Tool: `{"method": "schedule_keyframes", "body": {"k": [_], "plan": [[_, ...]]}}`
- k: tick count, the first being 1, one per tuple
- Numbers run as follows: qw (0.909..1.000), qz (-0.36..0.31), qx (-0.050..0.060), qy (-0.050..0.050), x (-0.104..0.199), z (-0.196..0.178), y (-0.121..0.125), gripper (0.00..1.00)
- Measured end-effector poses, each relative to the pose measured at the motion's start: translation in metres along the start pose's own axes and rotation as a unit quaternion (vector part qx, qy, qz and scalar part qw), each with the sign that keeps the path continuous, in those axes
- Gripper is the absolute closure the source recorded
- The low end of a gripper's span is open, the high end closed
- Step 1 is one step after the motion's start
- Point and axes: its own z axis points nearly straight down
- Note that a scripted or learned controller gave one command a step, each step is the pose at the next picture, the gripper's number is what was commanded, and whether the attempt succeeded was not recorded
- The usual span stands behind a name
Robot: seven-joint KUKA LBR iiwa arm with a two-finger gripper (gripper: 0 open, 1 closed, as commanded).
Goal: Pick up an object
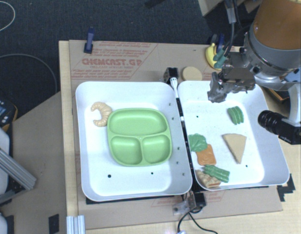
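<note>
My gripper hangs over the far part of the right bin, above bare white floor. To its right lies a small dark green ribbed piece. Nearer the front lie a tan wedge, a green leafy piece, an orange piece, a green pod and a beige piece under it. Nothing shows between the gripper's fingers. In the left bin sit a green divided plate and a tan croissant-shaped toy.
The two bins meet at a black clip at the far edge. A tan disc and a yellow object lie behind the right bin. A black camera unit juts in at the right bin's right edge.
</note>
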Motion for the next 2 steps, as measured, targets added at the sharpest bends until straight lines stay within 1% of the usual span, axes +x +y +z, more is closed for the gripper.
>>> {"method": "schedule_keyframes", "body": {"k": [1, 2], "plan": [[0.9999, -0.002, 0.013, -0.002, 0.033, 0.090, -0.004, 1.00], [1.0000, -0.002, 0.007, -0.001, 0.031, 0.074, -0.002, 1.00]]}}
